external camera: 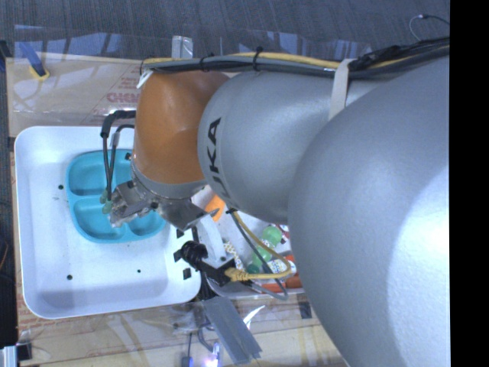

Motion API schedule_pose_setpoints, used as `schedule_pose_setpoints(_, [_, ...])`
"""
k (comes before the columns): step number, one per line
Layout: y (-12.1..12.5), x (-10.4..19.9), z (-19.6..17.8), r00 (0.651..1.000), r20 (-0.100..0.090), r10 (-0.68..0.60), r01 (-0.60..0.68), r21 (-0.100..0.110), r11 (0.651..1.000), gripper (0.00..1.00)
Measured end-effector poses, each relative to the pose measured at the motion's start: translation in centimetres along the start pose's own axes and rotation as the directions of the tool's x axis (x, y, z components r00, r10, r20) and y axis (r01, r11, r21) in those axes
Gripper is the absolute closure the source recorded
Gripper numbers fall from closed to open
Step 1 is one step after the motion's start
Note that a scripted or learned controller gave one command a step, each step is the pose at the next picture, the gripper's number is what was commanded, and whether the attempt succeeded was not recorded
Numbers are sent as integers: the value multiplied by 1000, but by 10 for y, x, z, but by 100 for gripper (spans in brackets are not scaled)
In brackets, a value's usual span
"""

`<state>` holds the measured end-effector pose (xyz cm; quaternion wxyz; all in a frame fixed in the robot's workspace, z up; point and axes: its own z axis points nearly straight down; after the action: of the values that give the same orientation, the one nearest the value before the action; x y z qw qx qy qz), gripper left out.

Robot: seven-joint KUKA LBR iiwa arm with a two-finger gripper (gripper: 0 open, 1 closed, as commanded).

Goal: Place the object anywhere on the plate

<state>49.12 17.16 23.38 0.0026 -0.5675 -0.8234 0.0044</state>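
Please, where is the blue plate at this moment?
In the camera view, the blue plate lies in the left white bin, toward its upper middle, with the gripper over its right part.

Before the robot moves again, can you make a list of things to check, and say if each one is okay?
1. Blue divided plastic plate sits inside the left shallow white bin: ok.
2. The hand is above the plate: ok.
3. An object is between the hand's fingers: cannot tell, the big grey arm hides much of that spot.
4. An object is lying on the plate: cannot tell, the part of the plate in sight looks bare.
5. The right bin's contents are easy to see: not ok, the arm covers most of it.
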Motion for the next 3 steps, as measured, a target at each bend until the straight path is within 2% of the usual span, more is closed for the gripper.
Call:
schedule_pose_setpoints(1, [-7, -4, -61, 1000, -1, -5, 5, -10, 1000, 100])
schedule_pose_setpoints(2, [-8, 23, 9, 1000, 0, -20, 20, -5, 1000, 100])
schedule_pose_setpoints(3, [-8, 23, 9, 1000, 0, -19, 19, -6, 1000, 0])
